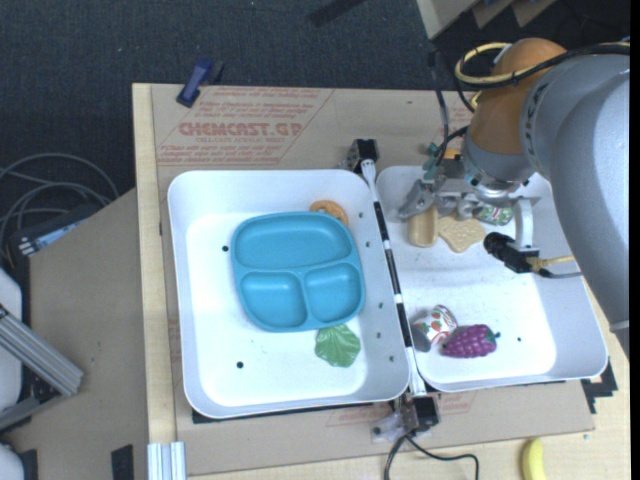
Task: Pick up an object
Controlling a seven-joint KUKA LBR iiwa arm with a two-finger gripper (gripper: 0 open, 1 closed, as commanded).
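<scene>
The gripper (462,203) hangs over the right white bin (560,343), a tan cracker-shaped piece (461,235) just beneath it. Purple toy grapes (468,341) lie nearer the camera; the blue sectioned plastic tray (296,270) sits leftward, in the left white bin (200,288).

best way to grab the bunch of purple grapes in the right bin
Take the purple grapes across the narrow width of the bunch, coming straight down from above. It lies flat on the floor of the right bin, long axis running left-right. A small round item sits against its left end, so close front to back.
</scene>
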